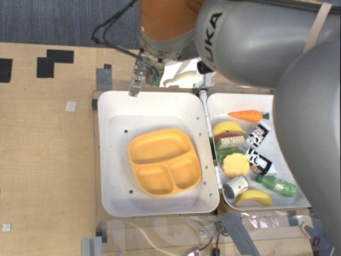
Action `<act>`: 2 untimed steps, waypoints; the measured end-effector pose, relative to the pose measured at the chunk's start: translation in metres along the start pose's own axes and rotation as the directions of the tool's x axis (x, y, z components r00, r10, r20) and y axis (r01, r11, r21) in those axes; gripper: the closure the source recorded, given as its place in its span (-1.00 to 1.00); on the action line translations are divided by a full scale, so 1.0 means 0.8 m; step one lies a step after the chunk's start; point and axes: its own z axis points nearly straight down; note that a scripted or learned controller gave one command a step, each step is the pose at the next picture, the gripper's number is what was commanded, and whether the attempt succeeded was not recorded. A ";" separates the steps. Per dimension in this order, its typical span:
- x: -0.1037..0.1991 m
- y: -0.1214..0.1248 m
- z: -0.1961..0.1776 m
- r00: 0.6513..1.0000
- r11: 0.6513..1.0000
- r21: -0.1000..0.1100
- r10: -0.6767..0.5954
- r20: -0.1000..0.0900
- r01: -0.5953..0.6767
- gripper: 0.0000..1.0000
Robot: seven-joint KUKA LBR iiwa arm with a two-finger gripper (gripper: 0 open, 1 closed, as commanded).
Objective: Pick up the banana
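The banana (253, 197) lies at the front of the right bin (298, 196), just right of a small tin can (236, 186). A second curved yellow fruit (228, 127) rests further back in the same bin, below the carrot (246, 114). My gripper (145, 79) hangs under the orange wrist band above the back rim of the left bin (114, 143), far from the banana. Something white (181, 77) shows just right of the gripper; I cannot tell what it is.
A yellow divided plate (164, 161) lies in the left bin. The right bin also holds a green bottle (276, 184), two black-and-white cartons (257, 136), a yellow lumpy item (235, 165) and a red-brown packet (232, 142). The grey arm overhangs the right bin's right side.
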 end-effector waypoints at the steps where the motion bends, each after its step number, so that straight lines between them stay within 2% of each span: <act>1: -0.006 0.001 0.009 0.993 0.993 -0.001 -0.116 0.002 0.116 1.00; 2: -0.006 0.001 0.009 0.993 0.993 -0.001 -0.116 0.002 0.116 -1.00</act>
